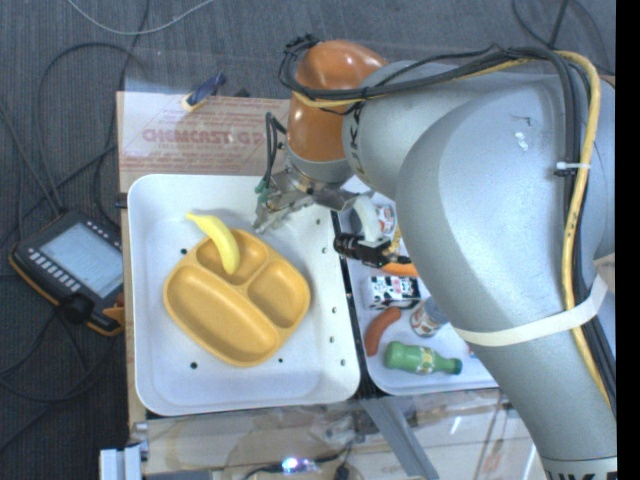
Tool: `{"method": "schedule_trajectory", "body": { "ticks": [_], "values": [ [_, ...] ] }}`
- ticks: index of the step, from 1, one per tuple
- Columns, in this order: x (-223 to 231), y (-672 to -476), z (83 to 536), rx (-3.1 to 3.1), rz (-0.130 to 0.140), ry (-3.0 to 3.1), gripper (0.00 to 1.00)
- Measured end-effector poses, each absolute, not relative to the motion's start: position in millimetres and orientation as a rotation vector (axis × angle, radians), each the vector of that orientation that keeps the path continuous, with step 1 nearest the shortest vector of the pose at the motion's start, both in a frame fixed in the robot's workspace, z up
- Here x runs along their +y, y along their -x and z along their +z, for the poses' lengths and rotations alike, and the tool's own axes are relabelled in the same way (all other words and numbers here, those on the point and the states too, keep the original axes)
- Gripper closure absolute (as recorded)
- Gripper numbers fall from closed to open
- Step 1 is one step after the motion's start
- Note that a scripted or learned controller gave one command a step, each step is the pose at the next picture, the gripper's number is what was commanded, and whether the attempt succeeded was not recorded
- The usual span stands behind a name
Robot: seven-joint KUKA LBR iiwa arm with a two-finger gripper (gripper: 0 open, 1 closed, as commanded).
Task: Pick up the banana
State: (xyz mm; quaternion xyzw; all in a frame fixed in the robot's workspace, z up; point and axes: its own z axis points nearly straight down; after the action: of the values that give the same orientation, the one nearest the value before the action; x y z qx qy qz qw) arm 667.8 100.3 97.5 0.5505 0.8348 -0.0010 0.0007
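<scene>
Currently the banana lies across the far rim of the yellow divided plate in the left bin, so one end sits raised; the gripper hangs just beside it, and I cannot tell how wide it stands.

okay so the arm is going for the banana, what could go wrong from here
The curved yellow banana lies tilted across the rim of the yellow divided plastic plate, so a push could roll it or drag the plate. The two-finger gripper hangs to its right, near the left white bin's back wall, and might close beside it.
</scene>
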Motion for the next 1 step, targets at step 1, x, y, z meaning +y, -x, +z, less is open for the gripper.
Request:
{"method": "schedule_trajectory", "body": {
  "ticks": [1],
  "values": [
    [63.3,-668.1,183.5,2.064,-0.007,-2.366,1.0]
  ]
}}
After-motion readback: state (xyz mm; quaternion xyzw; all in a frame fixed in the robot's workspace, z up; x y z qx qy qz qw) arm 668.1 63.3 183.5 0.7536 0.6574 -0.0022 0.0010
